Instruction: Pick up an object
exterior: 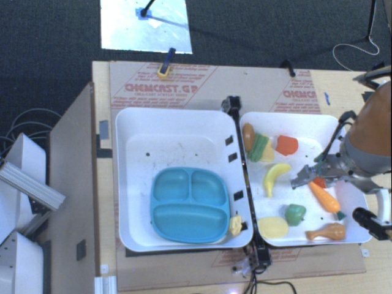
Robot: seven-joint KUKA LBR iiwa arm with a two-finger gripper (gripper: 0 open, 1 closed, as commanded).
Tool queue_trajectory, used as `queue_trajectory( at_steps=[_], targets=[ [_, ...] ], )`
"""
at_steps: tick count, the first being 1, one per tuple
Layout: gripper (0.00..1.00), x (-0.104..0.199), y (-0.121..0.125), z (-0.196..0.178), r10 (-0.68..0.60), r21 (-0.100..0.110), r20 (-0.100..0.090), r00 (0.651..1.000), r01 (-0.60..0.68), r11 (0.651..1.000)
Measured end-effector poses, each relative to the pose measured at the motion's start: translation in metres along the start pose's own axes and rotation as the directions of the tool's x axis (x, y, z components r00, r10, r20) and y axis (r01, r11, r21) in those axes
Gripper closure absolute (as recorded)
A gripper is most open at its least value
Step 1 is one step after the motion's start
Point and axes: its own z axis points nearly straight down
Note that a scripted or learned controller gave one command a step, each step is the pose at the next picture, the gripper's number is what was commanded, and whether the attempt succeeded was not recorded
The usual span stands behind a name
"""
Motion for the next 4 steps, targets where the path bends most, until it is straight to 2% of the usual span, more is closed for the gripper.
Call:
queue_trajectory(
  at_steps=[4],
  targets=[
    [0.00, 0.0000, 0.0000, 0.0000, 0.000, 0.000, 0.000, 1.000, 0.000, 1.000]
  ],
)
